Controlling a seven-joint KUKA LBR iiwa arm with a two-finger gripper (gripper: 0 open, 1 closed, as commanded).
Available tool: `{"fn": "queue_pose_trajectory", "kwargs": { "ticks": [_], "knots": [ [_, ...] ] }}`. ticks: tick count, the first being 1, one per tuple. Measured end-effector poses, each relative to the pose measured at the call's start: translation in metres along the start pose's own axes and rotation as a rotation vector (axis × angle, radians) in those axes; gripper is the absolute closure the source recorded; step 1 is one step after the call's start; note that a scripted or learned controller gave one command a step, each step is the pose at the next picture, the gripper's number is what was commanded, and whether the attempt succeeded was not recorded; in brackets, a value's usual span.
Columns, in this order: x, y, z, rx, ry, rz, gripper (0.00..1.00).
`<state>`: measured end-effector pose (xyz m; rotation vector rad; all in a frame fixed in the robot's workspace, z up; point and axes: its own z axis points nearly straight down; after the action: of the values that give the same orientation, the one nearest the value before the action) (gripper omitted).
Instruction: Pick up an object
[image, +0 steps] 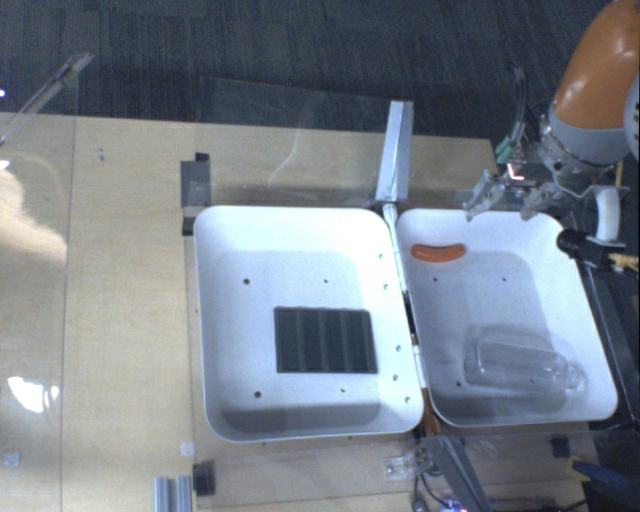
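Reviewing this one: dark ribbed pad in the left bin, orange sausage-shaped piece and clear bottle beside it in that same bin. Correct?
Not quite. The camera view shows the orange sausage-shaped piece and the clear bottle in the right bin. The dark ribbed pad is in the left bin.

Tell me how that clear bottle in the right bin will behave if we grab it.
The clear bottle lies on its side, so a nudge will probably roll it. It looks empty, likely light. Its smooth clear wall may slip between fingers.
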<state>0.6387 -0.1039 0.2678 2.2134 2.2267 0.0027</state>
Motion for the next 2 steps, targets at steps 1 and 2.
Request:
{"fn": "queue_pose_trajectory", "kwargs": {
  "ticks": [1, 2],
  "knots": [
    [-0.004, 0.033, 0.16, -0.014, -0.002, -0.077, 0.0],
    [0.01, 0.026, 0.167, -0.024, -0.01, -0.243, 0.0]
  ]
}}
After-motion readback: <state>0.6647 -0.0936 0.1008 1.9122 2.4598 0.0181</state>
